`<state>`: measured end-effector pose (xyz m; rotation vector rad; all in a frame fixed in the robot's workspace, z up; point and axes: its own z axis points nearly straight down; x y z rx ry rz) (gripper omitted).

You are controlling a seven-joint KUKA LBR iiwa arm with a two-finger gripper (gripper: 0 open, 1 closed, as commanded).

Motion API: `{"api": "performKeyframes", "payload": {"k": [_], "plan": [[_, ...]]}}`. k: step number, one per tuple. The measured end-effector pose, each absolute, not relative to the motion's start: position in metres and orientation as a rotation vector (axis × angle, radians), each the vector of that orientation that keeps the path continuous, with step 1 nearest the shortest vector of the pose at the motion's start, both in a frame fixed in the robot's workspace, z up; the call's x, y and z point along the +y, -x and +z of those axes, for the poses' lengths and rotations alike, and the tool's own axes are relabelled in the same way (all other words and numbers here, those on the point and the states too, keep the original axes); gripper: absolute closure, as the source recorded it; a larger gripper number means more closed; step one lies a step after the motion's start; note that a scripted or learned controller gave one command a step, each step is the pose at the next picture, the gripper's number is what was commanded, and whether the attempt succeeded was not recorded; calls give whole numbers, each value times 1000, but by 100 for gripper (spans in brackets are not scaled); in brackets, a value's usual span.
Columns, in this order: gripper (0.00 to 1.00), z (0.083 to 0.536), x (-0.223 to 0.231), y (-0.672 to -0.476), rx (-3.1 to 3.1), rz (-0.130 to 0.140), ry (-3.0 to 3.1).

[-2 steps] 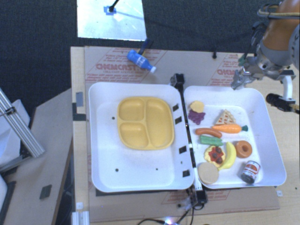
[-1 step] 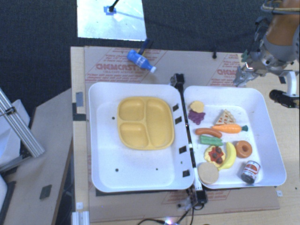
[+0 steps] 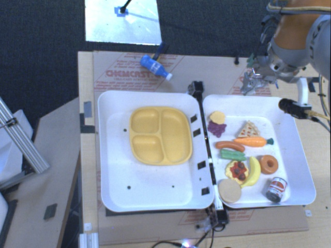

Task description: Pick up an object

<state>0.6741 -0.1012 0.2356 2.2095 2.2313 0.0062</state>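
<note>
Two white bins sit side by side on the bench. The left bin point(image 3: 111, 190) carries one yellow divided tray point(image 3: 160, 135) with three compartments, lying flat near its middle. The right bin point(image 3: 295, 154) carries the small toy foods, packed close in its centre and front.

The arm point(image 3: 305, 19) stands at the upper right, grey with its orange band, wrist above the bench behind the right bin's far rim. The gripper point(image 3: 252, 84) hangs there over bare cardboard, nothing between its tips; how far it is parted, I cannot tell.

One blue bottle point(image 3: 155, 67) lies on its side on the bench behind the left bin, well apart from everything.

In the right bin, one of each: banana point(image 3: 254, 172) touching the pizza slice point(image 3: 237, 171); carrot point(image 3: 251, 142); sausage point(image 3: 230, 146) over a green pod point(image 3: 232, 156); doughnut point(image 3: 268, 164); round biscuit point(image 3: 229, 190); can point(image 3: 275, 189) at the front corner; waffle wedge point(image 3: 249, 129); purple grapes point(image 3: 216, 129) under a small yellow piece point(image 3: 217, 118).
</note>
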Motion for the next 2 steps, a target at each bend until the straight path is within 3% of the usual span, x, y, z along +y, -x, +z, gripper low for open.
{"api": "performKeyframes", "payload": {"k": [2], "plan": [[100,233,18,-671,2233,7,-2209]]}}
